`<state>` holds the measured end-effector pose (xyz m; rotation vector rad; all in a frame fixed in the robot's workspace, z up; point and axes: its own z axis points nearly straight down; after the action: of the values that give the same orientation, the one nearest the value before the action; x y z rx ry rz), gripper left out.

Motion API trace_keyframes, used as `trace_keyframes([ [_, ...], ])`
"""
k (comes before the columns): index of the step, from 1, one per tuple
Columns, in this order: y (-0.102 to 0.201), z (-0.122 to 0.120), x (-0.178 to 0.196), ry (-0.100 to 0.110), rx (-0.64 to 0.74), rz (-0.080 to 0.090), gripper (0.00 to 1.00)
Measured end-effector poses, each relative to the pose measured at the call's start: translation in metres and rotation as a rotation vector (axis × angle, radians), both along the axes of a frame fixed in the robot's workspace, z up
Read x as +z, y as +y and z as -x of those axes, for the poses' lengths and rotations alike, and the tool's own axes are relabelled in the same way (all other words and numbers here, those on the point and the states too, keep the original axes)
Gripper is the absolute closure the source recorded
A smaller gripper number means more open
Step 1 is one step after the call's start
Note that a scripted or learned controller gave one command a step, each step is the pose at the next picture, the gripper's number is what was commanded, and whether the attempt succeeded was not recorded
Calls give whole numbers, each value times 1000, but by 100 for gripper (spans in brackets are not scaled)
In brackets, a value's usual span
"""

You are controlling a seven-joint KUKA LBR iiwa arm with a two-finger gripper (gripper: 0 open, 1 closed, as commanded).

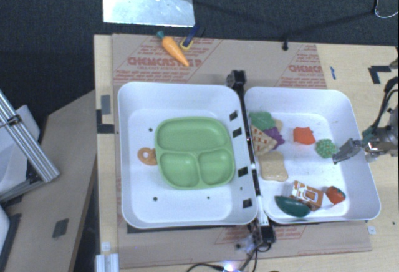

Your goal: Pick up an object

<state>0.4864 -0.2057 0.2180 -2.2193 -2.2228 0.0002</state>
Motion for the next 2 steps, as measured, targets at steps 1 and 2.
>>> trace_keyframes([
  [1, 0, 8, -45, 2, 0, -1, 0],
  [2, 7, 7, -89, 2, 0, -2, 0],
])
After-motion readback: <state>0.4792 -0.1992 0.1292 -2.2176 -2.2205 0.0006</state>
